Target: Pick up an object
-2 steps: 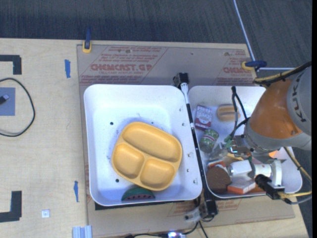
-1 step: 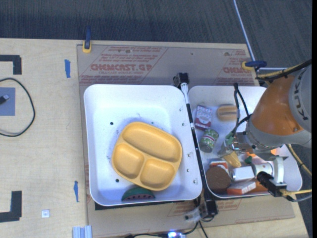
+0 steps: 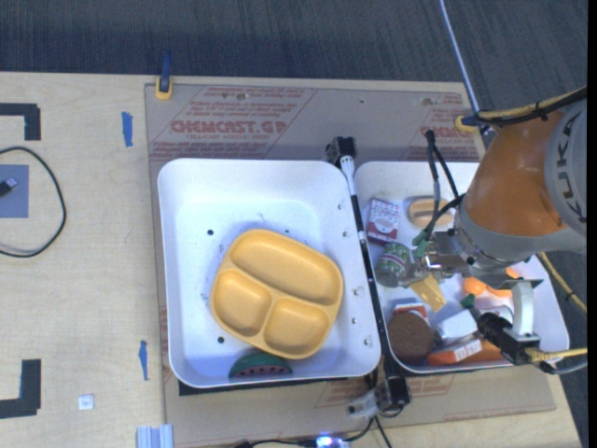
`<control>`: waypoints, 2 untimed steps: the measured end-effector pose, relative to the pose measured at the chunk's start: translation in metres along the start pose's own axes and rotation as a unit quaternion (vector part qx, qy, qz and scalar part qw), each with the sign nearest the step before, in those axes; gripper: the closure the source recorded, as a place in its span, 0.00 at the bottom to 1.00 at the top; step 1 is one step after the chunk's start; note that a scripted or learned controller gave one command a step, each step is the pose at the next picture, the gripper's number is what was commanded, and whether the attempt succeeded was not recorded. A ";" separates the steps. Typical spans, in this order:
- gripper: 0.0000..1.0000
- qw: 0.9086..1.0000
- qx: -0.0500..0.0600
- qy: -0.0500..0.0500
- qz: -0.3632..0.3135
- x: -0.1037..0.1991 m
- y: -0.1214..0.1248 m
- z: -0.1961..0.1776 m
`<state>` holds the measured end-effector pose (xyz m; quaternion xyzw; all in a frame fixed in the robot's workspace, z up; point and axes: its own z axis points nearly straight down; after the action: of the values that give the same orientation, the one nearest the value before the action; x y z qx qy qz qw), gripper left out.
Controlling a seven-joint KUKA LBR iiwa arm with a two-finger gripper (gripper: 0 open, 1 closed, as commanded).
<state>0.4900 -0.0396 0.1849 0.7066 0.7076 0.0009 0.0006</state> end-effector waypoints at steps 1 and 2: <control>1.00 1.000 0.001 0.000 0.000 0.058 0.055 0.000; 1.00 1.000 0.002 0.000 0.000 0.095 -0.001 -0.019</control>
<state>0.4888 0.0553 0.2035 0.7066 0.7076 -0.0003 -0.0010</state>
